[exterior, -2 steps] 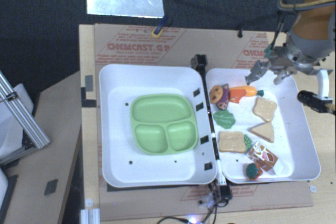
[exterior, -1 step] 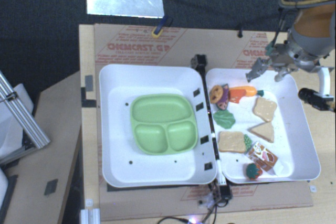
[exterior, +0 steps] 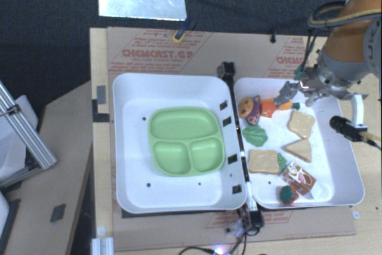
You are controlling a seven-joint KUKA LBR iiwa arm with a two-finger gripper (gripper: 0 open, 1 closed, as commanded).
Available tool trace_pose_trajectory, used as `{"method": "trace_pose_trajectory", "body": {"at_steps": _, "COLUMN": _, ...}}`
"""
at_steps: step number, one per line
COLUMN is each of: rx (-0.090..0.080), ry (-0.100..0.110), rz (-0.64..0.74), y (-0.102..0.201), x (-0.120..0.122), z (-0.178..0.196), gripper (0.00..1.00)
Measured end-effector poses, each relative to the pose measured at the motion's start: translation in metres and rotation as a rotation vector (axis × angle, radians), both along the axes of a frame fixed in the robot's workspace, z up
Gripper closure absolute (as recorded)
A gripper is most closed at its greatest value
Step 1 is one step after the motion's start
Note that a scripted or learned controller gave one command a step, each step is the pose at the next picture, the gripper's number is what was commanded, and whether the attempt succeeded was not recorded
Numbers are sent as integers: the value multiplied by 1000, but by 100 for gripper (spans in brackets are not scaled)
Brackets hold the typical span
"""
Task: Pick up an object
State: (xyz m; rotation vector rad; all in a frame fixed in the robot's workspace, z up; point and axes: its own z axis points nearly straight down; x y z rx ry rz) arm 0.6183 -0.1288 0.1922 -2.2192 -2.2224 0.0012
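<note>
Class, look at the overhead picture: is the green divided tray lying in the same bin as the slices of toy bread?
No. The green divided tray lies in the left bin, while the bread slices lie in the right bin.

Red print reading "CHEMCAST GP" runs across the brown protective sheet (exterior: 156, 51) that lies under the two white bins, standing at about 11 o'clock from the left bin (exterior: 128, 92). The same red lettering repeats at about 1 o'clock, above the right bin (exterior: 352, 185), where it is partly cut off and hard to make out in full. More red lettering shows on the sheet's strip at about 6 o'clock below the bins, too small to read, and the small red-and-white packet (exterior: 298, 178) in the right bin carries print that cannot be read.
</note>
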Motion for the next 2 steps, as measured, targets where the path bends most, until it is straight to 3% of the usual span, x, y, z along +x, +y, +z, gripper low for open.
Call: {"method": "trace_pose_trajectory", "body": {"at_steps": 2, "rx": -2, "ry": -6, "rz": 1, "y": -9, "x": 3, "z": -107, "gripper": 0}}
